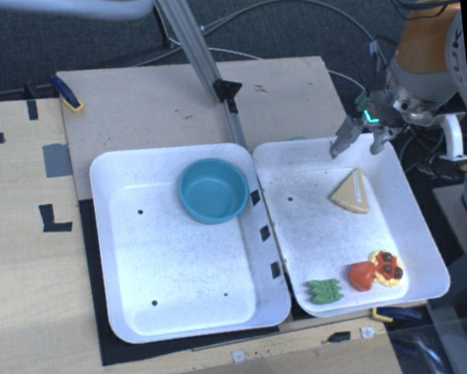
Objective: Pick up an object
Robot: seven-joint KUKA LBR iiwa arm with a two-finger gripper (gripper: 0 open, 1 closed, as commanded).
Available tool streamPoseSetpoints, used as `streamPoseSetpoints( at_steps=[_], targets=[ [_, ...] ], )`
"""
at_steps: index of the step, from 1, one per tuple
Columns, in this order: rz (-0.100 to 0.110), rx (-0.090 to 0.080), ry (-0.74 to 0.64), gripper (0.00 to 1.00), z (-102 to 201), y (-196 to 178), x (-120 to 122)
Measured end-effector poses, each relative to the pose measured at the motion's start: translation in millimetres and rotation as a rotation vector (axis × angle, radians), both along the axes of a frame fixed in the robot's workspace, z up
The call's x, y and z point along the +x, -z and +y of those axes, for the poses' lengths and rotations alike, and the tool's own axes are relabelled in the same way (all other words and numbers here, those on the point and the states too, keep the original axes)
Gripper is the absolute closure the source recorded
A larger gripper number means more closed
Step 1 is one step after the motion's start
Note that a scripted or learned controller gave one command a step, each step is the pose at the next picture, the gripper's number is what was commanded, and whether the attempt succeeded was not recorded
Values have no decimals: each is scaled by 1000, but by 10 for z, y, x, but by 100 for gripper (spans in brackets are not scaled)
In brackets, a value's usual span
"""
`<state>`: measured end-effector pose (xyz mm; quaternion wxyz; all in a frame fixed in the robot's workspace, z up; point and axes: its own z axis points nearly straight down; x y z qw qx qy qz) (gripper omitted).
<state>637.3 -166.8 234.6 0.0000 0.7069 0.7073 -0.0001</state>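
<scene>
My gripper (pixel 361 141) hangs over the far edge of the right bin (pixel 321 222), its two fingers spread apart with nothing between them. A tan wedge-shaped piece (pixel 351 193) lies just below it in the bin. At the bin's near right corner sit a red and yellow toy food piece (pixel 377 271) and a small green piece (pixel 323 291). A blue bowl (pixel 213 190) stands in the far part of the left bin (pixel 170 290).
A grey metal pole (pixel 202 56) slants down from the top to the seam between the bins. Cables loop across the dark floor behind the bench. A yellow-tipped clamp (pixel 68 96) sits at the board's far left corner.
</scene>
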Motion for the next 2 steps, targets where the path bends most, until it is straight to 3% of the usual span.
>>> streamPoseSetpoints(
  at_steps=[1, 2],
  targets=[
    [0, 0, 0, 0, 0, 1, 0],
    [5, 1, 0, 0, 17, 631, 22]
  ],
)
